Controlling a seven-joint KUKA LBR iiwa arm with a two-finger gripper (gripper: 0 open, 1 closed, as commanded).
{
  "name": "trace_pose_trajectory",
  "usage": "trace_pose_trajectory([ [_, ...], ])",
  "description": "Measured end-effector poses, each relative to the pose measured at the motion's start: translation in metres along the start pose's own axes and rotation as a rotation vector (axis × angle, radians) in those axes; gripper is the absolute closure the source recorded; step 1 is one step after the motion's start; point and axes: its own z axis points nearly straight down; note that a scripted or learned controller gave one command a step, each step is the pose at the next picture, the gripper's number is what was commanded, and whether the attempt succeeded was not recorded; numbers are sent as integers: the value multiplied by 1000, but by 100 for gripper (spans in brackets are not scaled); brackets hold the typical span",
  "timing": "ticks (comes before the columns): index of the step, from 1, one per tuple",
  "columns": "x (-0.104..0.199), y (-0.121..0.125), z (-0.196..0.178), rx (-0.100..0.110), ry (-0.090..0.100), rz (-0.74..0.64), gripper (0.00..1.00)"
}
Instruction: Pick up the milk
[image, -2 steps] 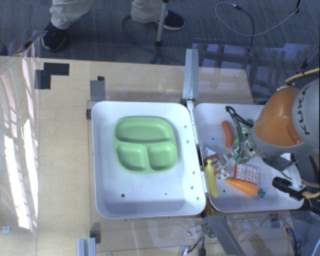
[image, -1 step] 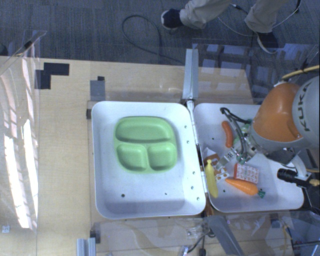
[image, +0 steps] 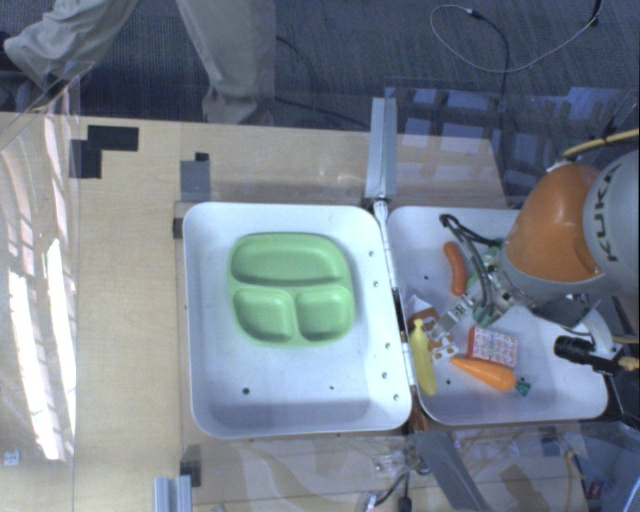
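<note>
While the arm hung over the right bin, things stood thus:
Milk (image: 493, 346): small carton w/ red print, lay flat in right bin (image: 560, 400), just under the wrist's lower edge.
Gripper (image: 468, 305): low over bin, just left of milk; fingers — can't tell if apart or together, nothing seen between them.
Carrot (image: 486, 373): just below milk, touching or nearly.
Banana (image: 421, 357): along bin's left wall.
Sausage (image: 457, 268): upper part of bin.
Left bin (image: 205, 300): held green divided tray (image: 292, 287).

R bin (image: 590, 400) crowded: carrot (image: 484, 373), banana (image: 422, 358), sausage (image: 457, 268); free room far-right corner.
</note>
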Motion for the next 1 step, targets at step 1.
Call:
trace_pose_trajectory([
  [1, -8, -1, 0, -9, 5, -103, 0],
])
